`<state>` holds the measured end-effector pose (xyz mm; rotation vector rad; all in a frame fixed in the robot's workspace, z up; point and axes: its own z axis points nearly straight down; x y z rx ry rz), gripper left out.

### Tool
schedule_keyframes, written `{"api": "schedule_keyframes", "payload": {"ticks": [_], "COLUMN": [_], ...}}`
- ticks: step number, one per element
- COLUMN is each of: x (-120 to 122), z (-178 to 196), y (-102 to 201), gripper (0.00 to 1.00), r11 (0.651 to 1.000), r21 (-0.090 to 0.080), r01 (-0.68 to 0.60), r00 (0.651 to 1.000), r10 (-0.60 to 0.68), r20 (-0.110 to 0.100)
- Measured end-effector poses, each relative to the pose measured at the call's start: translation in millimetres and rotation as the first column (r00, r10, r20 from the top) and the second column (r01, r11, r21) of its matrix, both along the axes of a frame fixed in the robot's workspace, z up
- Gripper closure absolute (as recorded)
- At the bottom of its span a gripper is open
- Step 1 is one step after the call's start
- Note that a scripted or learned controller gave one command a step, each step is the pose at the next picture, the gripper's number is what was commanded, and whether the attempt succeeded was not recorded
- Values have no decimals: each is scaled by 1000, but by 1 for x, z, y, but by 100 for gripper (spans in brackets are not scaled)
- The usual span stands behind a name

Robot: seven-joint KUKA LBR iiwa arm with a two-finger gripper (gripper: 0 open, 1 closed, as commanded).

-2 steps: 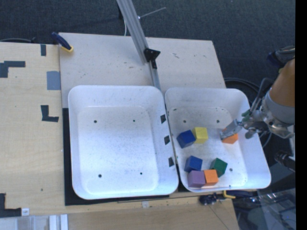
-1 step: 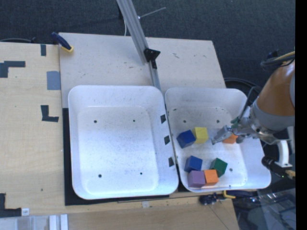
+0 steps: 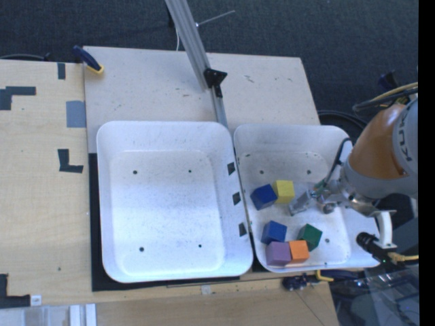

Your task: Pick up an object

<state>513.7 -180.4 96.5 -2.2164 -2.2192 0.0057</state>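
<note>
The right bin (image 3: 292, 138) holds several small blocks: a blue one (image 3: 264, 195) touching a yellow one (image 3: 285, 191) near its middle, and a second blue one (image 3: 274, 231), a green one (image 3: 310, 236), a purple one (image 3: 278, 252) and an orange one (image 3: 299, 250) clustered at its front. My gripper (image 3: 304, 204) reaches in from the right, low over the bin floor, just right of the yellow block and above the green one. Nothing shows between its fingers.
The left bin (image 3: 163, 199) sits alongside, its rim meeting the right bin's. A grey metal rail (image 3: 194, 39) slants from the top down to the bins' shared edge. The arm's orange band (image 3: 377, 148) hangs over the right bin's right rim.
</note>
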Motion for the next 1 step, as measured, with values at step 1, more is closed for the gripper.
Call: {"api": "schedule_keyframes", "payload": {"ticks": [1], "x": [1], "z": [13], "y": [0], "gripper": [100], "r11": [1000], "r21": [0], "r01": [-1], "r00": [1000], "r10": [1], "r20": [3]}}
